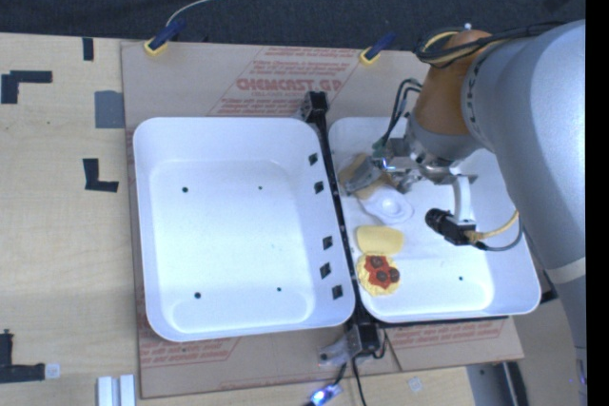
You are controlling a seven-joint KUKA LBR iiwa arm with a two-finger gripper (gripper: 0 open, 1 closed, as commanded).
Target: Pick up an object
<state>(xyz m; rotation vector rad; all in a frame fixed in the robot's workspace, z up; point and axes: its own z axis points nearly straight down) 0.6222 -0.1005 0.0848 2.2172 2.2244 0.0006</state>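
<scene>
**Arm low in the right-hand bin; grasp not confirmed**

Dark carpet fills the top of the frame; below it a pale wooden bench (57,204) carries a cardboard sheet (276,86) with two shallow white bins side by side. The left bin (152,147), centre-left of frame, shows bare floor. The right bin (504,295), centre-right, holds the candidates: a yellow piece (380,239) near the divider, a yellow piece with red spots (379,273) just below and touching it, a small white object (390,204) just above, and a brownish item (359,172) at the bin's upper left.

The arm (533,119) enters from the right edge. Its gripper (392,168) sits low over the upper part of the right bin, just beside the brownish item and above the white object. Whether it is released or clenched cannot be told; wrist hardware and cabling obscure the tip. Nothing is visibly held.

Judgement: the step in hand is the approach or closing phase on one of the upper objects. The next move calls for a firm closure on a single item, then a straight lift clear of the bin wall. Risk: the objects lie crowded, so a neighbour may be nudged or the grasp may slip.
</scene>
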